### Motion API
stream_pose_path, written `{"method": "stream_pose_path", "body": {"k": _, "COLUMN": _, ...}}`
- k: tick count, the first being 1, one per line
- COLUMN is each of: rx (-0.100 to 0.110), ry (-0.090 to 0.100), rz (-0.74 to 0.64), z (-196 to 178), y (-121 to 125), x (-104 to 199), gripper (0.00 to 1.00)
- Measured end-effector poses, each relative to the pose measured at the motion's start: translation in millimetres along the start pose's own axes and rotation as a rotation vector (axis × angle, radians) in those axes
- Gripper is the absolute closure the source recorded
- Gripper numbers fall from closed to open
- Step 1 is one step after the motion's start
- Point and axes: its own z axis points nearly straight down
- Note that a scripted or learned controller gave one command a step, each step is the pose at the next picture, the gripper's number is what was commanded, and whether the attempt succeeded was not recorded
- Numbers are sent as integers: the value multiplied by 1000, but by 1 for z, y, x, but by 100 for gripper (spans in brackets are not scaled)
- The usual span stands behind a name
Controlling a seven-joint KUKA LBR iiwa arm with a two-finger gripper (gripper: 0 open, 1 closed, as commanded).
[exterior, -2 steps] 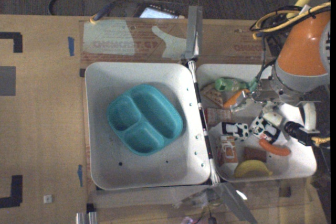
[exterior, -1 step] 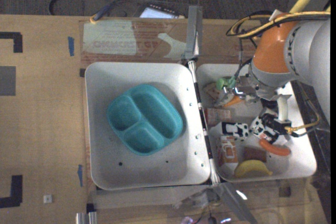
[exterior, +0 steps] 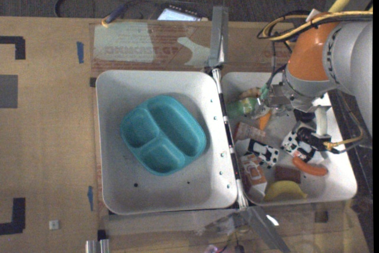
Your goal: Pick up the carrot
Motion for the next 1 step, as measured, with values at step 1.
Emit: {"method": "stream_pose_path", "body": {"k": 1, "rx": -10, "ry": -2, "rz": -4, "z": -123, "y": -25, "x": 41, "gripper": 100}}
